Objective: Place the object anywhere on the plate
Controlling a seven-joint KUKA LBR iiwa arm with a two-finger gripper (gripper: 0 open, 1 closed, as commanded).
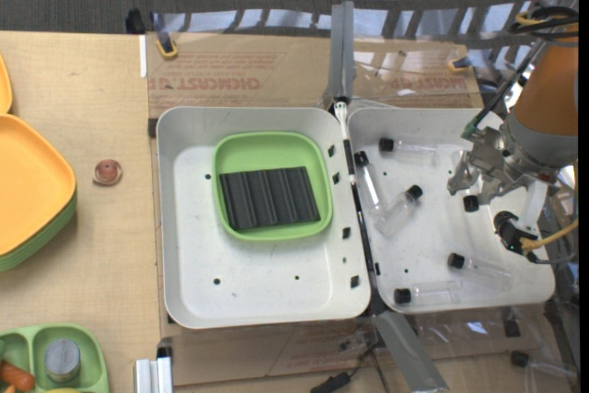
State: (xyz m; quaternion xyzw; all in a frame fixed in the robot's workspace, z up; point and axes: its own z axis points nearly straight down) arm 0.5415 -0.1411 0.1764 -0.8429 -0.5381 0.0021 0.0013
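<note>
Gripper (pixel 472 182) of the grey arm with the orange band (pixel 543 97) hangs over the right part of the right-hand shallow white bin (pixel 515 290), its metal parts pointing down and to the left; whether it is apart or together cannot be told from this slanted look. A small black cap (pixel 471 203) sits just below its tip, but nothing can be seen clamped there. Several clear plastic vials with black caps lie scattered on that bin's floor: one near the top edge (pixel 409 147), one long one along the left wall (pixel 365 179), one toward the middle (pixel 400 205), one lower right of the middle (pixel 479 266) and one near the bottom edge (pixel 425 294). Left of that bin, touching it along the shared divider, stands the left-hand shallow white bin (pixel 184 271). Inside it, in the upper middle, rests the light green, rounded-square plastic plate (pixel 230 156), and a dark grey ribbed rectangular slab (pixel 271 198) lies flat on that plate, slightly tilted. Further left of the bins, on the wooden bench (pixel 92 290), sit a stack of orange plates (pixel 32 184), a small reddish round knob (pixel 109 170) and, at the bottom corner, a green divided tray (pixel 55 354).
</note>
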